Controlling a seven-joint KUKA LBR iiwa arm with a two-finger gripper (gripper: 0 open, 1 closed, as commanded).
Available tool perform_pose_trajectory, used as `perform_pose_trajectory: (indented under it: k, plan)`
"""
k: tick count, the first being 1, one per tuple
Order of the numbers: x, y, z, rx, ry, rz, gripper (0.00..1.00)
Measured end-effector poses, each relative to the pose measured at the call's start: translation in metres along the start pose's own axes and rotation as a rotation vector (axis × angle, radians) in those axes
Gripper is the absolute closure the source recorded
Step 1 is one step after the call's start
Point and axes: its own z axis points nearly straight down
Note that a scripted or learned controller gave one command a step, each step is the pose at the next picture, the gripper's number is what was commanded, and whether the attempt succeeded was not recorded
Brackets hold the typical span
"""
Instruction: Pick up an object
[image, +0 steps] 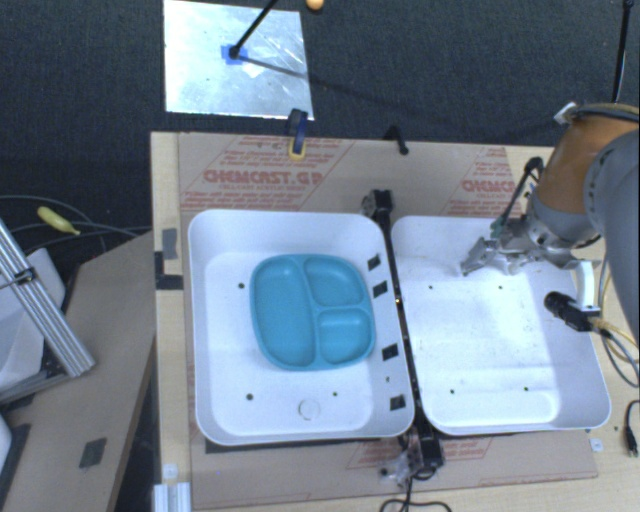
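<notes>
Nearest me lay the blue divided plate (308, 310) in the left bin (215, 400): light, stiff, slick; I judged its rim the best hold. The gripper (478, 259) hovered over the right bin (520, 410), whether open or closed I couldn't tell

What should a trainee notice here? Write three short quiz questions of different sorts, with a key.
1. True or false: the blue divided plate lies in the right bin.
2. Multiple choice: the gripper is seen over A) the left bin, B) the right bin, C) the cardboard sheet behind the bins.
3. Fill in: the plate has ___ compartments.

Key: 1. False, it lies in the left bin. 2. B, near that bin's far right corner. 3. Three: one large on the left and two smaller on the right.
</notes>
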Motion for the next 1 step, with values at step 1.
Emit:
perform_pose_trajectory:
  k: [1]
  plan:
    - [-0.0247,-0.0184,0.0011,0.007,0.001,0.006,0.00]
